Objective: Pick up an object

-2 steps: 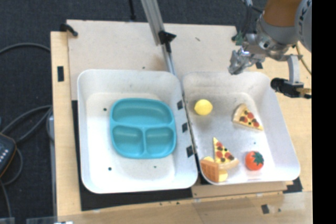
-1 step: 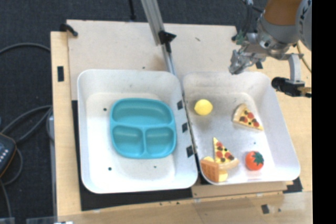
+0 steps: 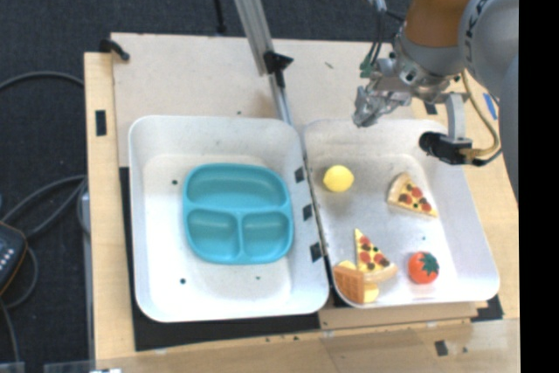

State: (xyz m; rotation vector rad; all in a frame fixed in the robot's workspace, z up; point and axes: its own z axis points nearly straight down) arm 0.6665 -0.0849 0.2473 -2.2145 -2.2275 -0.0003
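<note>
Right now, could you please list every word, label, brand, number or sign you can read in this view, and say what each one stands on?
None: no readable text stands anywhere in this view.
The teal divided tray, the yellow ball, the two pizza slices and the tomato are unmarked.
The small blue mark on the arm's hardware is too small to read.
</note>
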